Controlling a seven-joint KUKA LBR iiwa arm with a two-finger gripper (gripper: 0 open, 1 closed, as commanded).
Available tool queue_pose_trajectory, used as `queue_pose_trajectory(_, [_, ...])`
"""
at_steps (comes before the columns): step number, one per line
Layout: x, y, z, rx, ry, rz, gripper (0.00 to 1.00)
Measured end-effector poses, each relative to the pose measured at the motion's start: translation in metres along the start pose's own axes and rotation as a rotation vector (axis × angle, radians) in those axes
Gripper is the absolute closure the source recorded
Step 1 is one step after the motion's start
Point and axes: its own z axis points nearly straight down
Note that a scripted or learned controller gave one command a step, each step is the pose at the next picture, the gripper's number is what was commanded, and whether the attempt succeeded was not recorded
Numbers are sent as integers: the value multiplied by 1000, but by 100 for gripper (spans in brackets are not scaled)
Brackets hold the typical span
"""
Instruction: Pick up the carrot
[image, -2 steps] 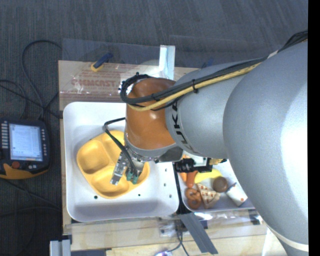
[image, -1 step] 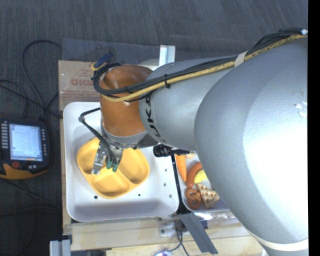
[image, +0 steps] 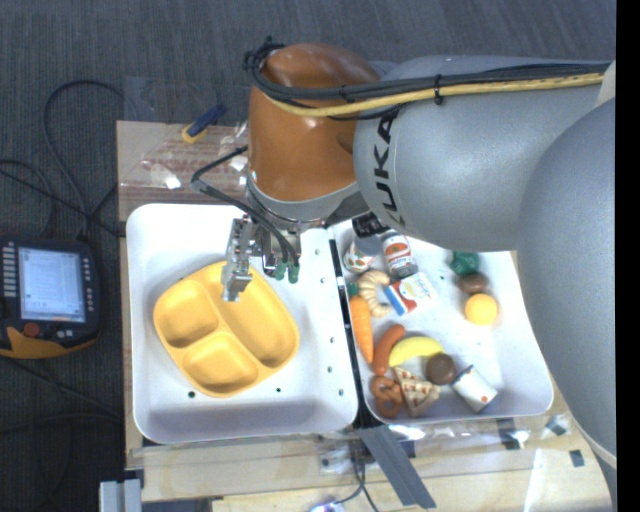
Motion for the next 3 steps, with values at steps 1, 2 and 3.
queue_pose_trajectory(1, [-74,-30,17,2,4,-15,100])
queue_pose_trajectory(2, [-67,37,30,0,4,150,100])
queue_pose_trajectory(3, [-78,43,19,-1,2,208,100])
